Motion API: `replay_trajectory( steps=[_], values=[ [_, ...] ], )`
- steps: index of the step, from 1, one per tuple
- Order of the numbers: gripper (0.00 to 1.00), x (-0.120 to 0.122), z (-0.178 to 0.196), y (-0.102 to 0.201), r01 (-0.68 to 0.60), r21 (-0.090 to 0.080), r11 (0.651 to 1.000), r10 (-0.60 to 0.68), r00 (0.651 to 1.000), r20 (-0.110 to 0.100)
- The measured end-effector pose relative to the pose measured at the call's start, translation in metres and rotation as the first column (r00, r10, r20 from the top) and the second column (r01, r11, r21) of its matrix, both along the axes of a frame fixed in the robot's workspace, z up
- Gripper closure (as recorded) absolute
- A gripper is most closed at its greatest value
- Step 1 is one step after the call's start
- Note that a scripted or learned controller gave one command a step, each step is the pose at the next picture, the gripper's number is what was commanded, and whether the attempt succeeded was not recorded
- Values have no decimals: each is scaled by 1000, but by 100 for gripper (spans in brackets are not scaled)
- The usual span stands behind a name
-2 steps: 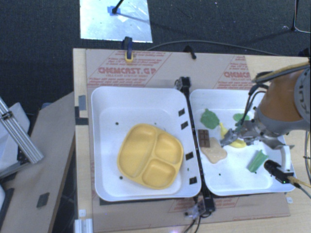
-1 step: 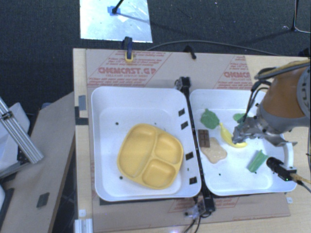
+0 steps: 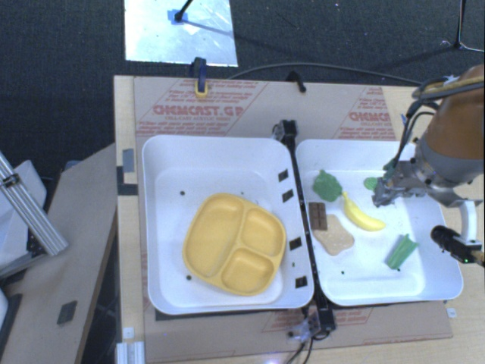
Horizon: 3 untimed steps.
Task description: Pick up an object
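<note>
In the right bin [image 3: 356,290] lie a yellow banana [image 3: 361,214], a green broccoli piece [image 3: 327,185], a brown chocolate bar [image 3: 317,216], a tan toast slice [image 3: 334,239] and a green pod [image 3: 401,251]. A small green piece [image 3: 370,183] peeks out beside the gripper. My gripper [image 3: 383,195] hangs over the bin's right half, just right of the banana's upper end. I see nothing between its fingers, and its opening is too small to make out.
The left bin [image 3: 163,203] holds a yellow divided plate [image 3: 235,243]. A black divider [image 3: 299,218] with clips runs between the bins. A clamp [image 3: 200,76] sits on the cardboard behind the left bin. The arm's body covers the right bin's far right corner.
</note>
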<state>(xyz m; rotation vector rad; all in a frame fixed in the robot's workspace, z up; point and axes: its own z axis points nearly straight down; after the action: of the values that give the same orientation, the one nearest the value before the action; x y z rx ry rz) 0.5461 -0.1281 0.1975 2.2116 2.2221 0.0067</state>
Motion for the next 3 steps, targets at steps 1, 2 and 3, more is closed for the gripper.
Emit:
replay_trajectory(
  steps=[1, 2, 3],
  values=[
    [100, 1, 11, 0, 1, 1, 1000, -1, 1000, -5],
    [100, -2, 5, 53, -4, 3, 1000, 4, 1000, -7],
    [100, 3, 19, 101, -4, 3, 1000, 4, 1000, -5]
  ],
)
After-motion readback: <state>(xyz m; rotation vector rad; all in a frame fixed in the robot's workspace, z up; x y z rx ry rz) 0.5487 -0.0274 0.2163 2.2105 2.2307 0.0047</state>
